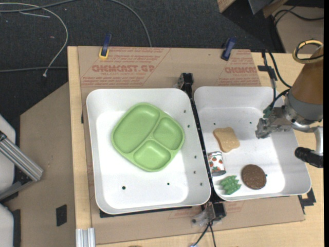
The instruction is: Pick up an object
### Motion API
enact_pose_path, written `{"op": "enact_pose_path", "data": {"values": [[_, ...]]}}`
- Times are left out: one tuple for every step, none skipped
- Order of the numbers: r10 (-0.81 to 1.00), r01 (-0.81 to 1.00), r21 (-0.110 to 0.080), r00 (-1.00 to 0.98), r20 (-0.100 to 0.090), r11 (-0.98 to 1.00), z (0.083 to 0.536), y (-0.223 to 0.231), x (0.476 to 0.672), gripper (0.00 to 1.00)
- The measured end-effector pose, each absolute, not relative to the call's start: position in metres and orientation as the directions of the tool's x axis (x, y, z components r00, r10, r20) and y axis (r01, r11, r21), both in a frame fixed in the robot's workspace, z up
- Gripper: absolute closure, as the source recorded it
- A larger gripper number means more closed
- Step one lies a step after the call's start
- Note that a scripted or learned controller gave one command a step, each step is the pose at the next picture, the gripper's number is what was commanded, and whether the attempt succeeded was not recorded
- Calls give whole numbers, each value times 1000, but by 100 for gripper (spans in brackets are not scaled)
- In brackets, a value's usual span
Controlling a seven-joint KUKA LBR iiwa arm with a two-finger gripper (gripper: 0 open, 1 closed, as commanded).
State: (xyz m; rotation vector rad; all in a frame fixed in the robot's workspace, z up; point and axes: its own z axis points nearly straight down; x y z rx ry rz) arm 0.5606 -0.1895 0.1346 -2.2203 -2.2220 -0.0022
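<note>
Hovering low over the right bin (288, 156), near its far wall: gripper (267, 125), with nothing visibly caught in it. Open or closed, cannot tell from this angle.

Closest to the gripper, toward the divider between the bins: tan toy bread slice (226, 139), lying flat and apart from everything else. Probably the easiest target. Best done by centring over the slice before going down, squaring the gripper across its narrower width, and descending straight until nearly at the bin floor, since a flat piece gives little height to bite on. Lift slowly and check that it comes up.

Further from the gripper, toward the bin's near edge: round brown cookie (253, 176), equally flat. Beyond the bread, close against the divider: small can with a red-and-white label (216, 162); awkward there, with little room on the wall side. Just below the can, in the near corner: green leafy toy (230, 184).

Across the divider, well apart from the gripper: left bin (97, 138) holding a green divided plate (148, 136), too wide for an easy grasp.

Under both bins: cardboard sheet (128, 66), pinned by two blue clamps (106, 44) on the far edge. Beyond that: dark carpet (154, 9) with loose cables (56, 24).
</note>
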Motion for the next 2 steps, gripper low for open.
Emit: {"op": "enact_pose_path", "data": {"values": [[1000, 1000, 7, 1, -3, -1, 189, -201, 563, 100], [1000, 1000, 5, -2, -2, 2, 218, -201, 564, 100]]}}
